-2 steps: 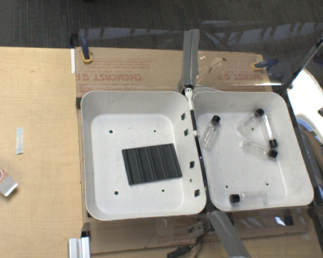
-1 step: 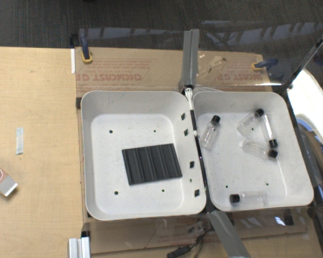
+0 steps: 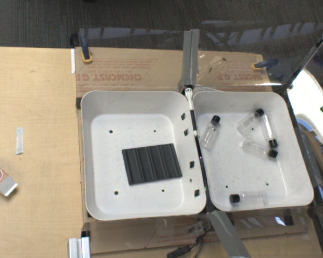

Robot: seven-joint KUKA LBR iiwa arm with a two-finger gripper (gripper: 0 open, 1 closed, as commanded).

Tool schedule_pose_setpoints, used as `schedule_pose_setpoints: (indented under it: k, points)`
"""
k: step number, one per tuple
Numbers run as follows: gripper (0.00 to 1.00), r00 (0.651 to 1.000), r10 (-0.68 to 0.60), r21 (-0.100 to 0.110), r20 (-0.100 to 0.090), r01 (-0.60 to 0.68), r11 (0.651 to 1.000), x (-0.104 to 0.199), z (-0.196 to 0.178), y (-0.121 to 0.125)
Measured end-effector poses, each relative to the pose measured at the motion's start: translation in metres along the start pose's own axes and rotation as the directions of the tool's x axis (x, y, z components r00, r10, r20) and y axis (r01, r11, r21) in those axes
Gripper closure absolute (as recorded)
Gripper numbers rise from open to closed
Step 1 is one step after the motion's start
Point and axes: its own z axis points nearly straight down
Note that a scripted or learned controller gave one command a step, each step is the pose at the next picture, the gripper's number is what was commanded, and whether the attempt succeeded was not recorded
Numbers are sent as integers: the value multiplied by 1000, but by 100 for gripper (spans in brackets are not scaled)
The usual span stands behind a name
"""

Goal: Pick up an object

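white bins (image 3: 91, 144); black ribbed mat (image 3: 152, 163); black-capped clear vials (image 3: 210, 130).

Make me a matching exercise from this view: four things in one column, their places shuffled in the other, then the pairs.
Things
1. dark ribbed mat
2. clear vial with black cap
3. blue clamp
4. small capped vial

Places
A. on the cardboard behind the left bin
B. near the front edge of the right bin
C. flat on the floor of the left bin
D. in the right bin, close to the divider between bins

Pairs: 1-C, 2-D, 3-A, 4-B
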Motion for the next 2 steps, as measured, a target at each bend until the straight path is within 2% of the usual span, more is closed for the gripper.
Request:
schedule_pose_setpoints:
  k: [1, 2]
  points:
    - [100, 1000, -1, 0, 2, 1, 1000, -1, -9, 1]
    - [0, 1000, -1, 0, 2, 1, 1000, -1, -9, 1]
